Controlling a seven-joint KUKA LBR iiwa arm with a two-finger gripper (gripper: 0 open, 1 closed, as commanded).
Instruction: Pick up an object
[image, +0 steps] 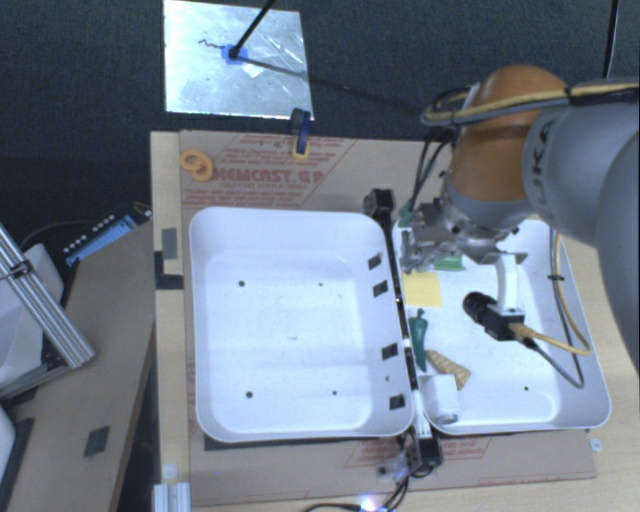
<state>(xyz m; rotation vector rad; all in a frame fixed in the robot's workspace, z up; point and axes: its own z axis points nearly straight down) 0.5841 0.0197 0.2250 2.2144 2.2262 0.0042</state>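
Fingers (432, 250) are low over the upper left corner of the right bin (585, 398), at centre right of the frame, but the wrist hides them and I cannot tell whether they are open or closed. A small green piece (449, 264) lies just beside them, with a yellow pad (421, 290) just below it (the likeliest targets). I judge this the reach-and-grasp step, with nothing visibly held. Next I'd want a firm close on the green piece, then a straight lift.
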